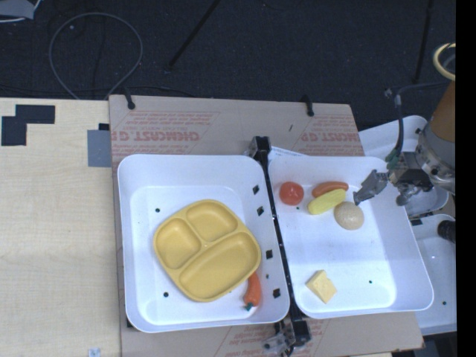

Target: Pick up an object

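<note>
Two shallow white bins sit side by side across the lower middle of the frame. The left bin (141, 199) holds a yellow compartment plate (207, 250) lying flat at its centre, with an orange carrot (252, 291) just beside the plate's lower right edge, near the bin's lower right corner. The right bin (387, 274) holds a red tomato (291, 193) at upper left, a red sausage (330, 187) and a yellow banana-like piece (326, 201) touching one another just right of the tomato, a beige egg-shaped object (348, 216) just beside the yellow piece's right end, and a yellow cheese wedge (322, 285) lying apart at lower centre. The gripper (388, 187) stands at centre right of the frame, over the right bin's upper right rim, its fingers spread apart with nothing between them. One dark fingertip (366, 193) lies near the egg-shaped object's upper right, apparently not touching it.
</note>
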